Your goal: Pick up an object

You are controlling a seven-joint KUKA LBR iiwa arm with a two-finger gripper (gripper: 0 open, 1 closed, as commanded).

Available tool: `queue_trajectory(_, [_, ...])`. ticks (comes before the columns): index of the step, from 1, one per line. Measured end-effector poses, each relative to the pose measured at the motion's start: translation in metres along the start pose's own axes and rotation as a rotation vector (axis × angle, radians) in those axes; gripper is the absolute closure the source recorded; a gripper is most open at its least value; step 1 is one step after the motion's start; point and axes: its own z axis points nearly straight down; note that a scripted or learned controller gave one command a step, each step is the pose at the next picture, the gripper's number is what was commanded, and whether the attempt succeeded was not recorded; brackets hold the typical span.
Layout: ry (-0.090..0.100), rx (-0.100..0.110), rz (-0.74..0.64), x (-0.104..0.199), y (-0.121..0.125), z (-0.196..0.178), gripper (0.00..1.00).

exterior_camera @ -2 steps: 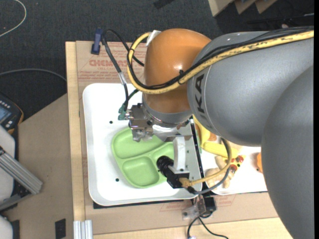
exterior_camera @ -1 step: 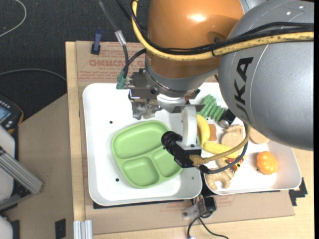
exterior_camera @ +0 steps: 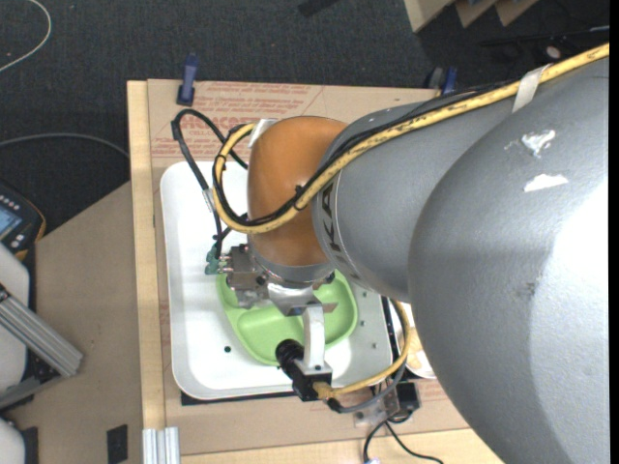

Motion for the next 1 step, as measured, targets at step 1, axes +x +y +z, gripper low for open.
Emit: queue_trajectory(1, [0.011, -0.032, 0.004, -0.0586, 0.0439, 0.0953, 1.0])
